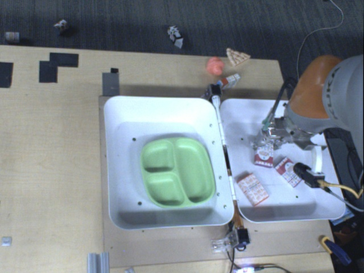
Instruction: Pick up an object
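Observation:
My gripper (266, 143) hangs low in the right bin (244, 115), just over a small red and white packet (263, 159) lying near the bin's middle. Whether the packet sits between the fingers is hidden by the wrist. A second red and white packet (288, 172) lies to the right of it. A third, a flat reddish box (252, 189), lies toward the bin's front. The grey arm with its orange band (311, 92) reaches in from the right.
The left bin (125, 118) holds a green divided tray (177, 171). Behind the bins, on the bench, lie an orange ball (215, 66), a wedge-shaped toy (237, 57) and a small tube (228, 82). Cables run along the right bin's right side.

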Controlling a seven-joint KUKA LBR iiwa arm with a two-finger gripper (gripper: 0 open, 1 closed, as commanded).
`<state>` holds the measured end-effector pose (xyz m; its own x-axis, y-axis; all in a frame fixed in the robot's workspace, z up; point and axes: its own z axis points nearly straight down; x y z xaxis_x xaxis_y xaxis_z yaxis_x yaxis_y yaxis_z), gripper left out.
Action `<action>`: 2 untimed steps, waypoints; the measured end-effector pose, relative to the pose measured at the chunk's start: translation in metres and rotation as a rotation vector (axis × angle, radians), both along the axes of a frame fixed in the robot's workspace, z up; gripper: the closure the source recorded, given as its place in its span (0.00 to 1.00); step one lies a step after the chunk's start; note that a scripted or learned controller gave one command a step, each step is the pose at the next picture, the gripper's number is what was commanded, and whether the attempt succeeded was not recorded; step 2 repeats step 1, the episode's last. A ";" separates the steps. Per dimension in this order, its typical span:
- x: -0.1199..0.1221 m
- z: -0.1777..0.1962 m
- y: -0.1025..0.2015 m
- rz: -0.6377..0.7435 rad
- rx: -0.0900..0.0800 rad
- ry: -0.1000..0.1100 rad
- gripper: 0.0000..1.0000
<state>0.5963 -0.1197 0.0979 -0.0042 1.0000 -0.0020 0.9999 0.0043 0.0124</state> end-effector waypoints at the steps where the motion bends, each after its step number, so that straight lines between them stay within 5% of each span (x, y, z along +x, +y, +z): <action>1: -0.024 0.120 0.074 0.002 0.003 0.006 1.00; 2: -0.024 0.120 0.074 0.002 0.003 0.006 1.00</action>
